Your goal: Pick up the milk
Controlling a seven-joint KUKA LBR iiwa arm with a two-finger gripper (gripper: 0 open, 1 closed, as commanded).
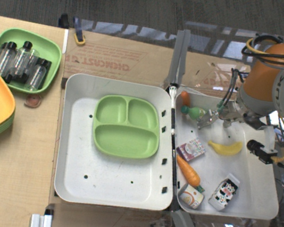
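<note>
Milk (224, 193): one carton, right bin (256, 202); one banana (225, 147); gripper (209, 118) grip unclear, cannot tell

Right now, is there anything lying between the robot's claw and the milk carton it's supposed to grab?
Yes. The gripper hangs at the back of the right bin, and the milk lies near the front. The banana lies roughly between them. Since the arm comes from above, it could probably pass over it.

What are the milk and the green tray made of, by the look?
Milk: probably printed cardboard or plastic toy carton; matte white with black cow patches, boxy edges. Green tray: looks like moulded plastic; uniform colour, rounded dividers, soft sheen.
</note>
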